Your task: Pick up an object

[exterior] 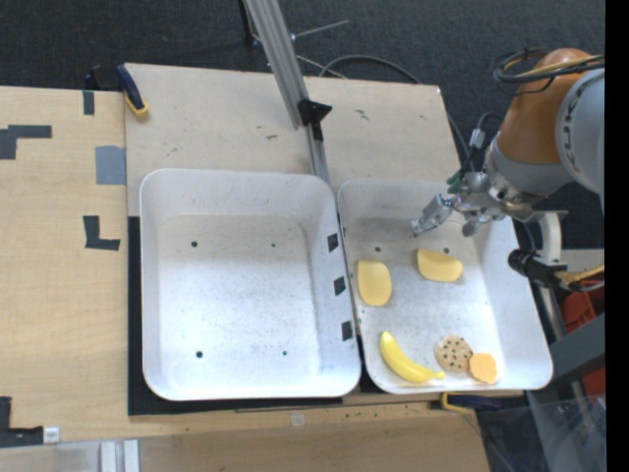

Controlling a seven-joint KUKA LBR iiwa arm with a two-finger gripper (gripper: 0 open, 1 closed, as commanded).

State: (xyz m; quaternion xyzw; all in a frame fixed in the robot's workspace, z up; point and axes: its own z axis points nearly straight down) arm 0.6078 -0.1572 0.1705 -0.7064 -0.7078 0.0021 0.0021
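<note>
Nothing is picked up yet: the gripper hangs over the right bin with nothing between its parted fingers, the nearest yellow piece lying just below it, the banana and cookie farther down.

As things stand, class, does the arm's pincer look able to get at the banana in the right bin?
Probably yes: the banana lies uncovered near the bin's front edge, with only the cookie close beside it, and the pincer hangs above the same bin.
</note>
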